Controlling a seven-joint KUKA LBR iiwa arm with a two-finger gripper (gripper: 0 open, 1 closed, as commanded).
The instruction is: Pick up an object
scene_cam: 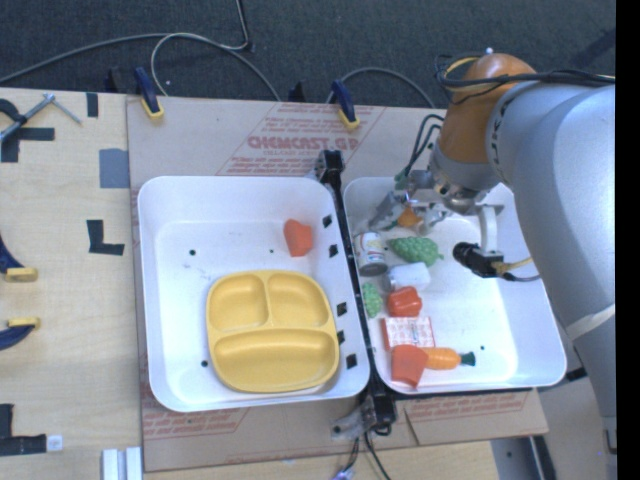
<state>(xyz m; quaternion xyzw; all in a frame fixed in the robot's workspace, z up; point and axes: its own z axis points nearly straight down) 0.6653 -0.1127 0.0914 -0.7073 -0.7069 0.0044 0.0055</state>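
White right bin (pixel 520 363) holds a bumpy green toy (pixel 415 249).

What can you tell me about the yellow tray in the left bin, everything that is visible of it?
The yellow tray looks like smooth, matte plastic with rounded corners. It has three compartments: two smaller ones at the far side and one long one at the near side, with nothing visible in them. It lies flat, right side up, turned slightly, on the floor of the left bin, toward its near right corner. The small orange piece lies apart from it.
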